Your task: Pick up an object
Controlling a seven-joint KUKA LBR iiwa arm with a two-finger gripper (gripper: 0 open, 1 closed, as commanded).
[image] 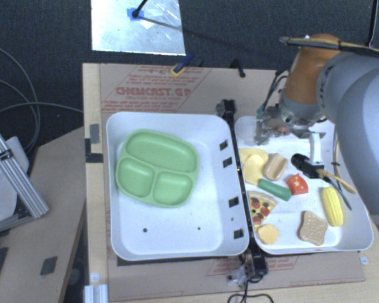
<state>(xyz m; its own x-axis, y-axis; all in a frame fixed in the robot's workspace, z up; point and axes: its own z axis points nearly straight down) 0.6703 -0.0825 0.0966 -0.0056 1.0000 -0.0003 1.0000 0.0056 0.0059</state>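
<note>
Dark carpet surrounds a bench topped with brown cardboard point(158, 90), where two white bins are set side by side. A green divided plate point(156, 168) is seen in the left bin point(177, 232). Toy food is scattered in the right bin point(354, 232): pizza slice point(261, 206), bread point(312, 227), corn point(332, 206). The gripper point(265, 131) is poised at that bin's far edge; whether it is spread or pressed together cannot be told.
</note>
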